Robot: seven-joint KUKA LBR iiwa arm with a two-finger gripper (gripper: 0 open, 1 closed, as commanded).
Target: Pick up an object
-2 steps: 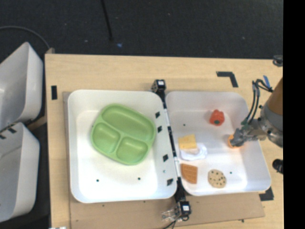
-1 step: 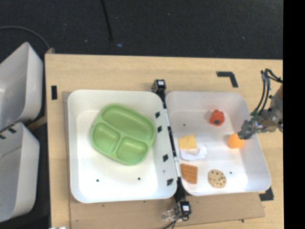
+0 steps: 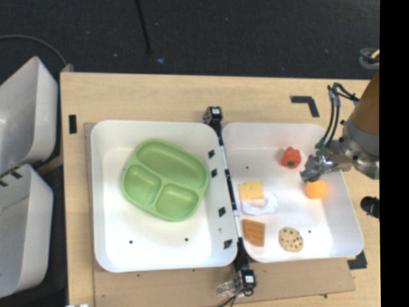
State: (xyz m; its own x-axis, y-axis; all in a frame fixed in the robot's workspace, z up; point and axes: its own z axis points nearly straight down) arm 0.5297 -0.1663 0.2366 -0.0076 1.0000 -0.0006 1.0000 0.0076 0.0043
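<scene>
Just hand (image 3: 314, 173) above orange ball (image 3: 316, 190)

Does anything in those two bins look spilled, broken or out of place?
Nothing stands out. The green plate lies flat in the left bin; the toy foods sit apart in the right bin.

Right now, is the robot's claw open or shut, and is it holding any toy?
Gripper: cannot be told; it sits just above the orange ball, no toy visibly held.
</scene>
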